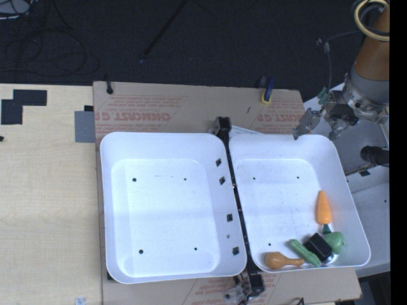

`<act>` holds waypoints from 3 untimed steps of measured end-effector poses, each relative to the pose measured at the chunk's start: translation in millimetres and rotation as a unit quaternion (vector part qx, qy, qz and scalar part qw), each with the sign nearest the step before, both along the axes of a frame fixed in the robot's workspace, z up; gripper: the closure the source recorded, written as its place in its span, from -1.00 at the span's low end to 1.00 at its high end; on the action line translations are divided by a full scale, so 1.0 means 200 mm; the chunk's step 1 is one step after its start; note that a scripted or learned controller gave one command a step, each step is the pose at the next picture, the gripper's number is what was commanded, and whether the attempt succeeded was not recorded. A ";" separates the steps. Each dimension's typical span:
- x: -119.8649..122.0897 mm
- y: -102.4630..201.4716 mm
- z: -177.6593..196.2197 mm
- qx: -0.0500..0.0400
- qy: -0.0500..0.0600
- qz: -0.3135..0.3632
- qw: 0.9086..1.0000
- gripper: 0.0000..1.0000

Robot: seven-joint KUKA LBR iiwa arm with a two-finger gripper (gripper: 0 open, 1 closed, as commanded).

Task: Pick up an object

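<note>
We see two shallow white bins side by side, the left bin (pixel 114 170) and the right bin (pixel 280 148), joined along a black divider strip (pixel 230 189) with small clips. They rest on a brown cardboard sheet (pixel 184 103) printed with red lettering, with a blue and yellow clamp (pixel 268 89) at its far edge. To the left lies a pale wooden bench top (pixel 44 202) with black and grey patches, and behind it a dark floor crossed by cables (pixel 63 49).

Single fixed overhead camera, slanted down on both bins (pixel 108 164).
</note>
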State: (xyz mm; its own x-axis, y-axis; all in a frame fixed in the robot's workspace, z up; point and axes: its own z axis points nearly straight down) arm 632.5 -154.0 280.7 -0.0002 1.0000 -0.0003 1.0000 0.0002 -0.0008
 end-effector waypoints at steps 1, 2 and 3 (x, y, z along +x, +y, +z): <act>0.05 0.09 -1.01 0.000 0.002 0.001 1.000 -1.00; 0.06 0.08 -0.92 0.000 0.001 0.001 1.000 1.00; 0.01 0.23 0.36 -0.001 -0.008 0.002 1.000 1.00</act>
